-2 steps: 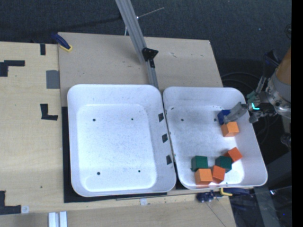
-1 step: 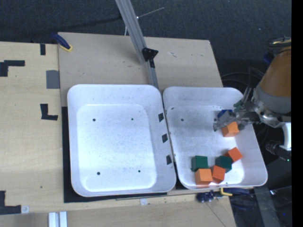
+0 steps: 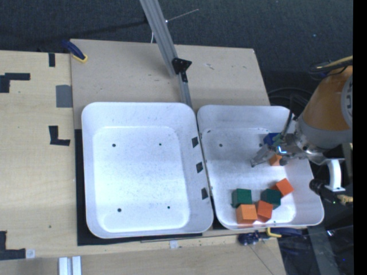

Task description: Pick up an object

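Right bin (image 3: pixel 229 125) — block (image 3: pixel 276 160) (orange) at pincer (image 3: pixel 265 156)

We see our arm (image 3: pixel 330 110) as a rounded orange band over a grey wrist, ending in a dark metal gripper (image 3: pixel 265 156) with a small blue part

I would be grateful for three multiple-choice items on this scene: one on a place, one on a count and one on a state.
1. The small orange and green blocks lie in: A the left white bin; B the right white plastic bin; C the bare bench.
2. The green blocks number: A none; B two; C five.
3. The blocks are: A stacked in a tower; B lying side by side on the bin floor; C standing on the rim.

Answers: B, the cluster sits by that bin's front wall; B, two green ones show among the orange; B, no tower shows.
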Controlling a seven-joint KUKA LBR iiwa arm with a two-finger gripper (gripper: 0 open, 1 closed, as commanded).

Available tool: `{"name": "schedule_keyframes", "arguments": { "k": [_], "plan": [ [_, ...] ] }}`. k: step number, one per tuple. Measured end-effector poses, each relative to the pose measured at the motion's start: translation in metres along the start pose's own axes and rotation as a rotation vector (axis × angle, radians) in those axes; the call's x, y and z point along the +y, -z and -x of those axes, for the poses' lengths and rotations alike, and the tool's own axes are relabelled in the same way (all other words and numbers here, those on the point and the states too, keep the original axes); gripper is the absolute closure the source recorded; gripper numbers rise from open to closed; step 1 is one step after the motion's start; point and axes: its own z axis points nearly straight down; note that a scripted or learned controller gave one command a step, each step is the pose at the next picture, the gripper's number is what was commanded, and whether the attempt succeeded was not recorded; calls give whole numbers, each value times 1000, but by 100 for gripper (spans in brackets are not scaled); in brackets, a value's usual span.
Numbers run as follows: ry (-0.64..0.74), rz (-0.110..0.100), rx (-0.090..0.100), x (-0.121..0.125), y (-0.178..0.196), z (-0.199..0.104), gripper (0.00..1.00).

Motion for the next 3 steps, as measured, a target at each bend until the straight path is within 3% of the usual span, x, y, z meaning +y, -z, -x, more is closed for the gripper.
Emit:
{"name": "schedule_keyframes", "arguments": {
  "k": [1,2,3],
  "plan": [
    [0,0,0,-2,-54,-1,0],
    [2,4,1,0,-41,-1,100],
    [0,12,-2,-3,19,4,100]
  ]
}}
